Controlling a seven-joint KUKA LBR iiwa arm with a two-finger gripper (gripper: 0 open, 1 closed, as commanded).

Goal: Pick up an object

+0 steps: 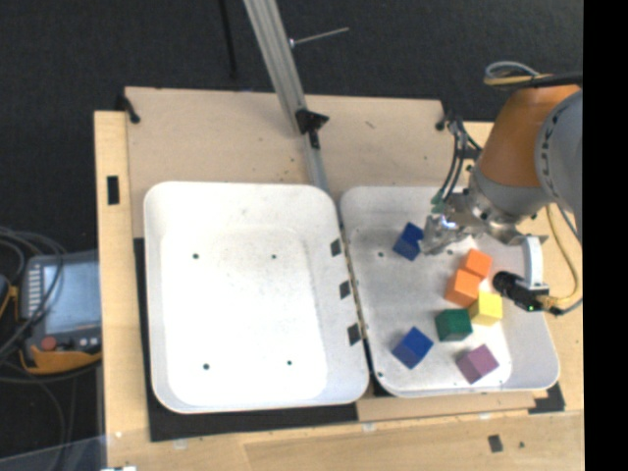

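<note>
The blue cube (408,240) sits at the far left of the right bin (378,214), just beside the gripper (439,232), which seems low there to grab it, though I cannot tell its fingers' state.

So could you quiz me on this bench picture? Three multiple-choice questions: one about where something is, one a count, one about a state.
1. Which bin holds the blocks? A) left B) right C) both
2. How many blue blocks are there? A) one B) two C) three
3. How does the purple block lie? A) stacked on another B) between the fingers C) alone on the bin floor

Answers:
1. B: every block sits in the right bin.
2. B: one blue block by the gripper, another blue block near the front.
3. C: the purple block rests apart on the floor.
</note>
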